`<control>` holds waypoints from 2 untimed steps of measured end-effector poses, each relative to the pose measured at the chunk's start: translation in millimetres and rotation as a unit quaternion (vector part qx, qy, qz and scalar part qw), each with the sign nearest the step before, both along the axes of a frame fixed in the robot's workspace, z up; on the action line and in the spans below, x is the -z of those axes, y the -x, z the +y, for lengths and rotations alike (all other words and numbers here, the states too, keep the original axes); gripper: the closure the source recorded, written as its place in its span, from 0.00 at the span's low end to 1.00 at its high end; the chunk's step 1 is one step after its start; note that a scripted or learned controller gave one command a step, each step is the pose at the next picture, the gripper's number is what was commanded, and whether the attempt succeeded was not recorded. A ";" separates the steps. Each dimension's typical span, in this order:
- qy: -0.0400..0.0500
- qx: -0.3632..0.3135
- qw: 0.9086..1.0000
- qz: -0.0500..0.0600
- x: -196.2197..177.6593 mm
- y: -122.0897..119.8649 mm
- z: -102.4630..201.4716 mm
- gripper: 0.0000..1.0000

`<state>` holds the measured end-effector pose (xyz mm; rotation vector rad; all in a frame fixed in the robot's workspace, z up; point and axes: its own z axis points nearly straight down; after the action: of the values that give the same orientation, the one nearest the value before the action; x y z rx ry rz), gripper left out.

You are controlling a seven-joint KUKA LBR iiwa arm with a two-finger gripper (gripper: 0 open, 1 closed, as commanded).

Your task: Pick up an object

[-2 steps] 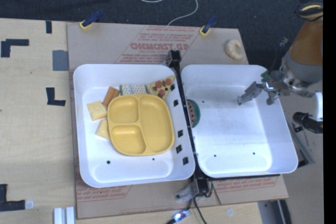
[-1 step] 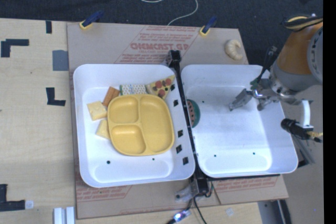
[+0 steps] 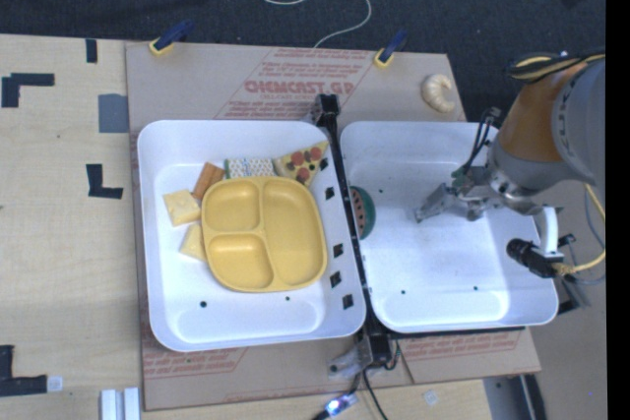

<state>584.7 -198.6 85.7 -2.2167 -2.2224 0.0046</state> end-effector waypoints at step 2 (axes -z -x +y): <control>0.000 0.000 1.000 -0.003 -61.9 -10.0 6.1 1.00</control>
<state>594.7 -192.6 147.5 -2.2208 -2.2253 -0.0027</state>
